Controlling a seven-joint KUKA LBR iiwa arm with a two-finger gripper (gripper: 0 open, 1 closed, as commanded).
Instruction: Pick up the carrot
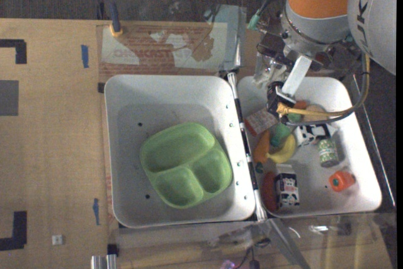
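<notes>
The arm reaches in from the right and the gripper hangs over the far left corner of the right bin, above a jumble of toys. Whether it is clamped or released, I cannot tell from this angle, and nothing shows as gripped. The target looks to be the stubby orange piece I take for the carrot. It lies alone by the near right corner of that bin, well apart from the gripper, with a small can just beyond it. So this reads as the approach step, with no grasp made yet. The next move calls for a swing across the bin, past the banana and the milk carton, then a straight descent onto the carrot. There is open floor around it, but the bin wall is close. The left bin, with its green tray, plays no part.
</notes>
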